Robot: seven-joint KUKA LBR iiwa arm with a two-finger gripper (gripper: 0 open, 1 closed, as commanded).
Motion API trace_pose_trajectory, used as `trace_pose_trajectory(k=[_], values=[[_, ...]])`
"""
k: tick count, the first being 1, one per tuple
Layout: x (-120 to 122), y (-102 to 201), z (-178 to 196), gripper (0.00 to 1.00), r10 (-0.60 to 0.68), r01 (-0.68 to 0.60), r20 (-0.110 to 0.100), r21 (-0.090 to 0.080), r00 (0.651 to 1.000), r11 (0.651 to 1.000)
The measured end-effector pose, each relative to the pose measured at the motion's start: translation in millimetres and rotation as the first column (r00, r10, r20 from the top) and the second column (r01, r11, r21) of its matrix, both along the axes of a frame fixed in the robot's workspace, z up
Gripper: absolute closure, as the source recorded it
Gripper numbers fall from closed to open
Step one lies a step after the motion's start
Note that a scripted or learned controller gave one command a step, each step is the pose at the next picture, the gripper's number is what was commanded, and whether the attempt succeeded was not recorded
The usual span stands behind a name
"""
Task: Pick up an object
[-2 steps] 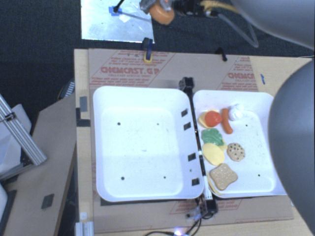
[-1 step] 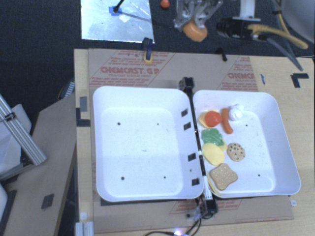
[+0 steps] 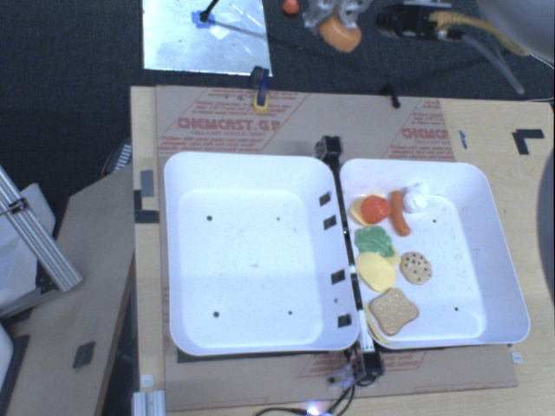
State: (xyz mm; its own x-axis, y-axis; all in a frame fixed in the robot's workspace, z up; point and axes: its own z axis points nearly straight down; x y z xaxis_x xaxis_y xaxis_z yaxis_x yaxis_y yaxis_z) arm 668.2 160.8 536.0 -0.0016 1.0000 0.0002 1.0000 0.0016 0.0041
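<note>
step: lift/carry | pincer (image 3: 340, 17) clenched on orange object (image 3: 340, 35), high beyond table's far edge (image 3: 347, 98) | other items lie in right bin (image 3: 494, 232) | next: keep the grip firm, move toward left bin (image 3: 182, 232)

Glossy white plastic bins (image 3: 486, 198)

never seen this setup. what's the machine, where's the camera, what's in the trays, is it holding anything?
One fixed camera looks down at a slant on a bench. A grey robot arm reaches in from the right; its tool sits raised at the top, with a rounded orange object between its fingers. Two shallow white bins lie side by side. The right bin holds toy food along its left side: a red tomato, an orange sausage, a green leafy piece, a round cookie and a bread slice.
</note>
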Motion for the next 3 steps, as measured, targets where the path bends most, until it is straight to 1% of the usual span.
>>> trace_pose_trajectory(k=[1,2,3], values=[[-34.2,-190.1,-77.7,1.0,-0.004,0.004,-0.006,-0.001,1.0,1.0],[1.1,-194.7,3.1,1.0,0.003,-0.003,0.005,-0.002,1.0,1.0],[-57.5,-125.4,-179.6,1.0,0.005,-0.005,-0.015,0.001,1.0,1.0]])
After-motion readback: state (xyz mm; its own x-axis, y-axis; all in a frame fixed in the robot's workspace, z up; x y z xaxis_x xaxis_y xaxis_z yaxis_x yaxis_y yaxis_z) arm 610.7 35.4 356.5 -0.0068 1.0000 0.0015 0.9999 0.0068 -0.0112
